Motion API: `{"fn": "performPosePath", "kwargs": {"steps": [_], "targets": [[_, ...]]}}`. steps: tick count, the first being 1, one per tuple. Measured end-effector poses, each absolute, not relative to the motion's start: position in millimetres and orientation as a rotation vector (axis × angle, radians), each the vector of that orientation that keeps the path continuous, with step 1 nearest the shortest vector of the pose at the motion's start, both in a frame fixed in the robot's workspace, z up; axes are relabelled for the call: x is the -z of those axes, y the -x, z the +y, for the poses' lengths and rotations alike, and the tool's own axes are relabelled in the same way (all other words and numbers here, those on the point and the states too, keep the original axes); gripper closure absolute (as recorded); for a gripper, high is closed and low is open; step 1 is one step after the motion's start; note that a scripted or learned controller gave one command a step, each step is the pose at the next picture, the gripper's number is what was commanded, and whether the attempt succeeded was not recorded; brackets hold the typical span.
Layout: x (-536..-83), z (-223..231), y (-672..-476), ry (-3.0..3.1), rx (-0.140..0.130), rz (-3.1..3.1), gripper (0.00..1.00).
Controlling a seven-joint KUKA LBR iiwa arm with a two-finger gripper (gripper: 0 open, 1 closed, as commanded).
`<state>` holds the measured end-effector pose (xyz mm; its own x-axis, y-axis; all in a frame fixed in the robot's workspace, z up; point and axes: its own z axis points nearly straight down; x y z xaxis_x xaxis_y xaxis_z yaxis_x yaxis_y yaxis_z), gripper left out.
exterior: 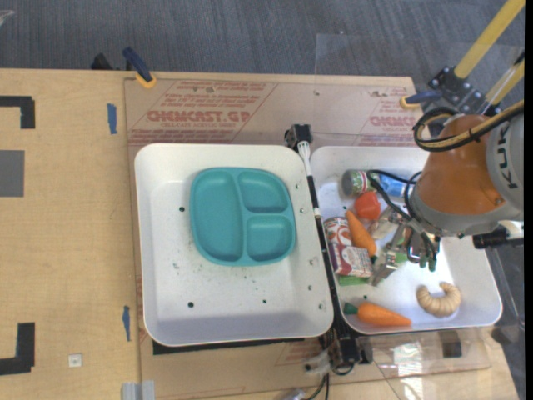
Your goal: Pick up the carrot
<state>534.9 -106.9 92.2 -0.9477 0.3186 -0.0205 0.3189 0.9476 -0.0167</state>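
Right bin (pixel 487 294) crowded along its left wall: carrot (pixel 381 312) lying flat near the front left corner, tip toward the croissant (pixel 439 298), open white floor between them. Second carrot (pixel 361 232) slanted beside a can (pixel 348 250), tomato (pixel 367 204) just behind. Left bin (pixel 158 248) roomy around the teal divided plate (pixel 243 216). Reaching in from the right, orange band over mid-bin, gripper (pixel 398 253) angled down-left above the can's edge; fingers apparently parted, nothing between them, though hard to make out.
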Motion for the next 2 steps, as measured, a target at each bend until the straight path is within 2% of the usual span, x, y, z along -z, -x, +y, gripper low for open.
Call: {"fn": "performPosePath", "kwargs": {"steps": [1, 2], "targets": [[-89.8, -99.0, -592.4, -0.998, -0.002, 2.962, 0.00], [-102.9, -98.5, -595.7, -0.990, -0.002, 2.952, 1.00]]}}
